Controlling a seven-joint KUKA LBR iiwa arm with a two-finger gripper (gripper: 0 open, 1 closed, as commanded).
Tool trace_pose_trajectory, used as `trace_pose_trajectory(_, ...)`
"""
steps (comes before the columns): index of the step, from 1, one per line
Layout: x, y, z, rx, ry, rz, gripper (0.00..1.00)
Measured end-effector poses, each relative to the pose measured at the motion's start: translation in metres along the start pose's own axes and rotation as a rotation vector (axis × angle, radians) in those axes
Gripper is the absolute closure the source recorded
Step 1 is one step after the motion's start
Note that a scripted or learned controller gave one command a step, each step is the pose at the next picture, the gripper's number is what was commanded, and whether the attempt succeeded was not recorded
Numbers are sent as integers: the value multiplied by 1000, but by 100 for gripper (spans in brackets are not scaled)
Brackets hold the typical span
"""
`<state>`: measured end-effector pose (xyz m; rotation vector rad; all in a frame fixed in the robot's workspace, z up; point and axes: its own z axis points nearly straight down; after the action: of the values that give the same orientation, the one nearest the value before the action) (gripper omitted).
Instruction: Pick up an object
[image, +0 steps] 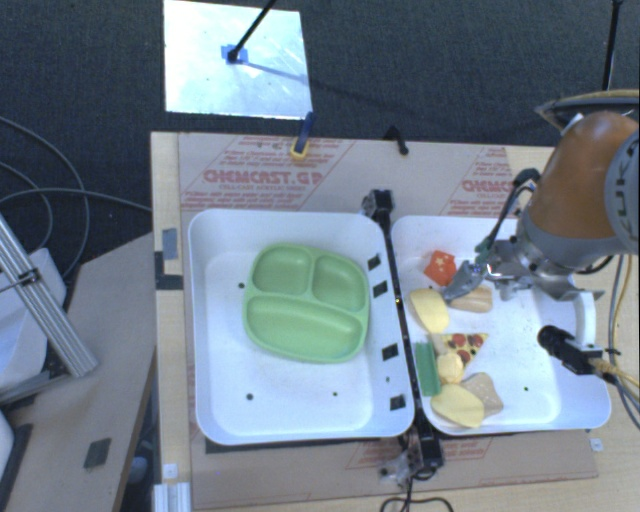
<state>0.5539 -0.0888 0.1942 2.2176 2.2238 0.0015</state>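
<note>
The right bin (560, 400) holds several toy foods. A red piece (440, 267) lies near its back left, with a pale yellow piece (430, 310) in front of it. Further forward are a pizza slice (466, 343), a green stick (427, 368), a yellow lemon-like piece (456, 406) and a tan piece (489, 391). My gripper (463, 286) reaches in from the right. It is low over a beige piece (478, 299), just right of the red piece. The arm's orange band (590, 170) rises above it.
The left bin (215, 340) bears a green divided plate (306, 302). A black divider with clips (392, 300) runs between the bins. A black part of the arm (566, 350) juts over the right bin's right side. A shiny sheet (236, 60) lies beyond the bench.
</note>
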Motion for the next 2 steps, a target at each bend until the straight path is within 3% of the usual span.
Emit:
trace_pose_trajectory(1, 5, -38, 110, -11, -3, 3, 0)
trace_pose_trajectory(2, 5, -34, 92, -18, -1, 3, 100)
